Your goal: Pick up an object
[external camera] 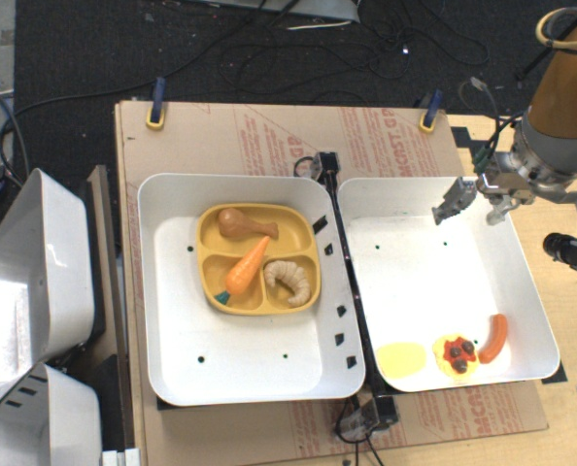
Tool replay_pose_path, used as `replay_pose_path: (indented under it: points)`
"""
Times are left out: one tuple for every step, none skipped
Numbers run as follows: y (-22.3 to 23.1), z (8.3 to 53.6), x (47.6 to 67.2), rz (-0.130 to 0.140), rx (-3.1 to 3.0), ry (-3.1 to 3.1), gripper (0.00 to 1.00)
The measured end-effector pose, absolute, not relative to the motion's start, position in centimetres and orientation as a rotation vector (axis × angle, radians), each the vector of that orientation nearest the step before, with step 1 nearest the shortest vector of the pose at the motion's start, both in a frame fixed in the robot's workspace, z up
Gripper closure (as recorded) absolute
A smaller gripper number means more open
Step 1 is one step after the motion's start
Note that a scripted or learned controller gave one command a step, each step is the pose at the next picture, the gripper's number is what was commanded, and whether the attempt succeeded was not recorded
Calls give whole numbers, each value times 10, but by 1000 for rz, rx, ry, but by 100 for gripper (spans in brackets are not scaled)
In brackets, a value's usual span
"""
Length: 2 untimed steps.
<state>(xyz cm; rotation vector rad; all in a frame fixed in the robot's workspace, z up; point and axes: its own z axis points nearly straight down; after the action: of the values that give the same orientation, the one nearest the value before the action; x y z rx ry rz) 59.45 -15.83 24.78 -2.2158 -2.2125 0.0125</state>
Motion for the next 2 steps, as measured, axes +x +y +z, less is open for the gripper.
replay_pose_path:
  points:
    - [-158,255,597,0,-2220,-2223,0]
    - [-158,212,594,4,-2220,-2218,0]
